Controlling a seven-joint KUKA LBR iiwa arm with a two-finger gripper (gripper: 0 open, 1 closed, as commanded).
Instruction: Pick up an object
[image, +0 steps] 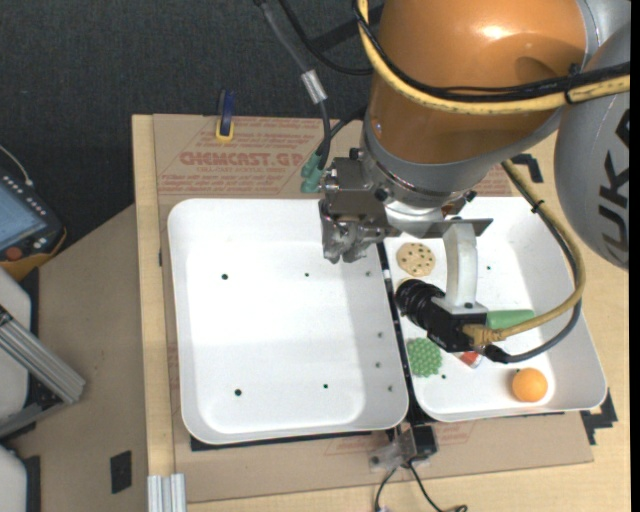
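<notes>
The gripper (345, 245) hangs over the left bin's (200, 300) right edge. An orange ball (530, 385), a green piece (424, 357) and a cookie (415, 259) lie in the right bin (575, 345).

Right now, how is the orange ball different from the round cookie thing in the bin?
The orange ball is plain bright orange; the cookie is pale tan with dark dots. The ball looks round all over, while the cookie looks like a flat disc. The ball sits near the right bin's front edge; the cookie lies farther back, close under the arm. Both are in the right bin.
</notes>
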